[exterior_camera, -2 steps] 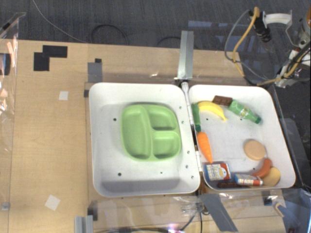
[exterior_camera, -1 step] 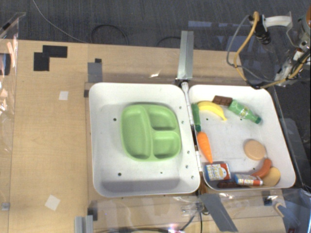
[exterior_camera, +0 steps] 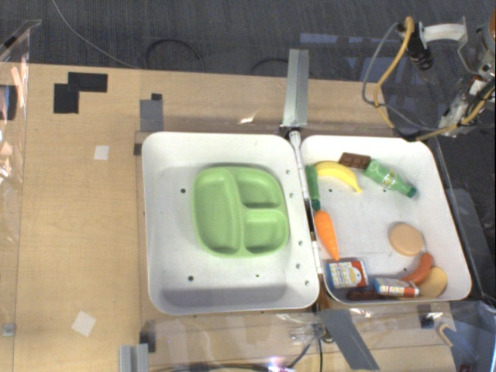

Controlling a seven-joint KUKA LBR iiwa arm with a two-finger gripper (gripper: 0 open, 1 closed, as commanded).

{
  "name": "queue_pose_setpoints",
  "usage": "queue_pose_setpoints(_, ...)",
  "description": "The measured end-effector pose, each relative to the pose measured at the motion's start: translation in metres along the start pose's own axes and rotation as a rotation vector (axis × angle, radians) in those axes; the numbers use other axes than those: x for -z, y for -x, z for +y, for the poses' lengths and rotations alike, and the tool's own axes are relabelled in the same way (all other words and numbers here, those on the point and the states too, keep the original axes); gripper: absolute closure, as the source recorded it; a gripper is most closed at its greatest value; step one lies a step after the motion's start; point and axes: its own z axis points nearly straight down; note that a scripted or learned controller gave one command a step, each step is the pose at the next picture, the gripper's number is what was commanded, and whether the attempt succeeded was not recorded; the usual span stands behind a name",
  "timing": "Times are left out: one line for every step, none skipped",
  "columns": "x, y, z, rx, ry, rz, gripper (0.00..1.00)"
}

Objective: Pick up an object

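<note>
The right bin (exterior_camera: 446, 200) holds several small items: a yellow banana (exterior_camera: 339, 174), a brown bar (exterior_camera: 354, 160), a green bottle (exterior_camera: 390, 178), an orange carrot (exterior_camera: 328, 235), a tan round disc (exterior_camera: 406, 239), a reddish sausage (exterior_camera: 419, 266), a small red and blue box (exterior_camera: 346, 272) and a tube (exterior_camera: 395, 288). A thin green item (exterior_camera: 311, 184) lies along the bin's left wall. My gripper (exterior_camera: 470, 91) hangs with its cables above and beyond the bin's far right corner, well apart from every item.
In the left bin (exterior_camera: 167, 208) lies a green divided plate (exterior_camera: 240, 211). A metal post (exterior_camera: 295, 91) stands behind the seam between the bins. Yellow and black cables (exterior_camera: 391, 68) loop at the top right. Bare wooden bench (exterior_camera: 70, 223) lies to the left.
</note>
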Motion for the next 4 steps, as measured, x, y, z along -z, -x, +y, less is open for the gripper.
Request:
queue_pose_setpoints(-0.014, 0.0, 0.0, 0.001, 0.0, -0.002, 1.0)
queue_pose_setpoints(-0.027, 0.0, -0.001, 0.002, -0.001, -0.001, 1.0)
queue_pose_setpoints(-0.027, 0.0, -0.001, 0.002, 0.0, -0.001, 0.0)
queue_pose_setpoints(-0.174, 0.002, 0.001, -0.007, -0.003, -0.008, 0.0)
